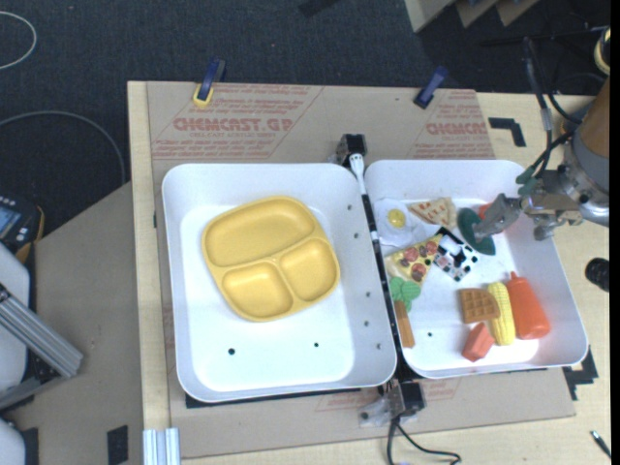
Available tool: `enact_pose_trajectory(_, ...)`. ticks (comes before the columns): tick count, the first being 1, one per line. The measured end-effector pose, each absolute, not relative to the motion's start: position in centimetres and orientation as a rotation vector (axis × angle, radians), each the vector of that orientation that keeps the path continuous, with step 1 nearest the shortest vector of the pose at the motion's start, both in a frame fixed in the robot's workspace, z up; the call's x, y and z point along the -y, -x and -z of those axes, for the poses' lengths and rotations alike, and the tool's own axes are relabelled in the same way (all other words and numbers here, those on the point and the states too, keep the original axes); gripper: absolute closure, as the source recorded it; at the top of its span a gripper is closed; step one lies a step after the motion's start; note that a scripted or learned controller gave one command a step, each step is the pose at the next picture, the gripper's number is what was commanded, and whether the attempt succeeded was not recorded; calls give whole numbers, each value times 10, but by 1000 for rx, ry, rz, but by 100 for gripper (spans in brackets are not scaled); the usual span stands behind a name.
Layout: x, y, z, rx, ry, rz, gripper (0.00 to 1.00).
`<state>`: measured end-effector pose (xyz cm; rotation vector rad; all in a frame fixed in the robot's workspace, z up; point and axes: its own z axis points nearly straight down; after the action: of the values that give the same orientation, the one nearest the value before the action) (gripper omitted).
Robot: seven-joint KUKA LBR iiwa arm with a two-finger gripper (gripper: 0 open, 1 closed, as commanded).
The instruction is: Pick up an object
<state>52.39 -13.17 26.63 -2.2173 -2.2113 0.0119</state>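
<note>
Over the far right part of the right bin (557, 269), the gripper (496, 216) hangs at the end of the grey arm (581, 177) that comes in from the right edge; whether it is apart or together I cannot tell, for it is small and blurred at this angle, and nothing can be made out clamped in it; just beneath and touching its tip in the view lies a dark green piece (475, 231), though whether the two truly touch cannot be told; just left of the gripper sits a toast slice (432, 210), and farther left a fried egg (396, 219); nearer the camera than the gripper lie a black-and-white cow toy (453, 257) and a pizza slice (412, 259), with a carrot (403, 310) by the bin's left wall; below the gripper, toward the front wall, a waffle (476, 305), a corn cob (502, 313), an orange bottle (526, 307) and a red wedge (477, 341) lie close together; well to the left of the gripper, in the left bin (189, 260), rests a yellow divided plate (269, 257)
</note>
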Motion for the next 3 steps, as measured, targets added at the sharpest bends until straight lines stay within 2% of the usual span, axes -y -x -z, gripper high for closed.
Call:
enact_pose_trajectory(1, 131, -526, -273, 2222, 2222, 1, 0)
enact_pose_trajectory(3, 126, -534, -171, 2218, 2218, -4, 0)
